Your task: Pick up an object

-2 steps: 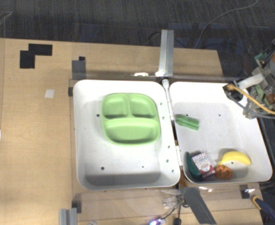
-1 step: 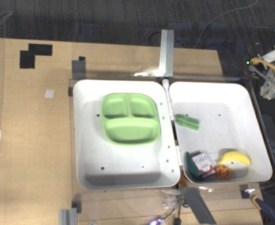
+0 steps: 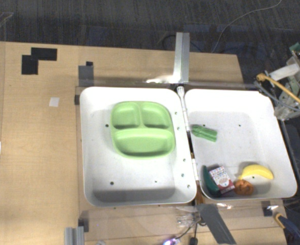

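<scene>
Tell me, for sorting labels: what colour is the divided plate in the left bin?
Light green, seen in the camera view: divided plate.

Pale green divided plate (image 3: 141, 128), green block (image 3: 204, 132), yellow banana (image 3: 257, 173), white bins (image 3: 96, 188).

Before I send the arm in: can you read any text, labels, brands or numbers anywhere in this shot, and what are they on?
No text can be read anywhere in this view.
Small box in the right bin: printed red and white graphics on its face, too small and blurred to read.
Green divided tray, green object, banana: no visible print.
Black shapes on the bench: plain patches, not letters.
</scene>
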`<state>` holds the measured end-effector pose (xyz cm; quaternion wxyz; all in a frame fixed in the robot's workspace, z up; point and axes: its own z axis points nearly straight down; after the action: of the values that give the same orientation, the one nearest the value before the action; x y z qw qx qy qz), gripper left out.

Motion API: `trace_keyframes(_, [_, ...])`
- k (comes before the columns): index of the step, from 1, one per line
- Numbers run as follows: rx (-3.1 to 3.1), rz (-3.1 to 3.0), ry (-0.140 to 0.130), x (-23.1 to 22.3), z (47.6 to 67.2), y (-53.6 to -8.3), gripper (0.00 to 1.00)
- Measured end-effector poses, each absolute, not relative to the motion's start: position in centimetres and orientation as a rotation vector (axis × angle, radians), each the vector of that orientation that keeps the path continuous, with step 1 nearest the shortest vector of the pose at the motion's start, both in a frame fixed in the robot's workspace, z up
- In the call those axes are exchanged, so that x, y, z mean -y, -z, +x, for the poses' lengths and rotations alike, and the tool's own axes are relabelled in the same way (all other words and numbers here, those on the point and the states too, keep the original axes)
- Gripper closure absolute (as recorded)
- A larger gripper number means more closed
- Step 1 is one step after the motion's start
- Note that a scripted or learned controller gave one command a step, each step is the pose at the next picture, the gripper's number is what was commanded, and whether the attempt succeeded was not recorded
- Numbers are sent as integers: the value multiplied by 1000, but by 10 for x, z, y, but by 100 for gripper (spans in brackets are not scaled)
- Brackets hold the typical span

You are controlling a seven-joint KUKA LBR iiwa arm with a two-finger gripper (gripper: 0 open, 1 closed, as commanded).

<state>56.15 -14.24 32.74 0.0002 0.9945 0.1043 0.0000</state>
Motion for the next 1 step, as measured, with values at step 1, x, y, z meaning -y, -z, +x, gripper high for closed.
trace_keyframes(1, [-329,3125,-3,100,587,-312,100])
